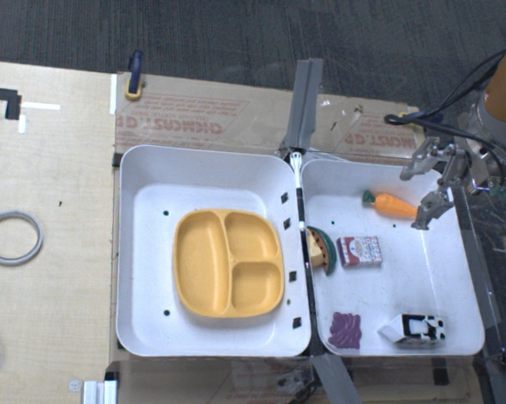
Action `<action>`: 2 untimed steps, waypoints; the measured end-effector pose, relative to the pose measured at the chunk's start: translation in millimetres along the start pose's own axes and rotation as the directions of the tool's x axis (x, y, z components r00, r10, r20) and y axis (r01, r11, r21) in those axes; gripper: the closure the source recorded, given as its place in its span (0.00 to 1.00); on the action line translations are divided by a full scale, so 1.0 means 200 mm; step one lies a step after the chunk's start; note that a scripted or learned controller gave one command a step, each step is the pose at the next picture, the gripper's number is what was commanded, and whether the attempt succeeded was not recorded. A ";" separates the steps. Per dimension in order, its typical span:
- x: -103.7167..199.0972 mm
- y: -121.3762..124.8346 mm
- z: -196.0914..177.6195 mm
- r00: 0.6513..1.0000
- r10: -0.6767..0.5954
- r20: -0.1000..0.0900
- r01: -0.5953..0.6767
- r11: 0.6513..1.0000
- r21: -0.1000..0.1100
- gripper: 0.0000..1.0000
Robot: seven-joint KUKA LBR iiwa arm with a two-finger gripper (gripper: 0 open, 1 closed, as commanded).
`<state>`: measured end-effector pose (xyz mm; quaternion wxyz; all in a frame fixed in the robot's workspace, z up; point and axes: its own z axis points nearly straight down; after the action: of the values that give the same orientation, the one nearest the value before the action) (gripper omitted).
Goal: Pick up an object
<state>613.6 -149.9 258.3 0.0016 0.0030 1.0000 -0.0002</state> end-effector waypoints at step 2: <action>-0.20 -0.01 0.85 0.989 0.148 -0.023 -0.148 0.989 0.002 0.00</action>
<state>654.5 -151.3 88.7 -0.0097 0.0774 0.9970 -0.0001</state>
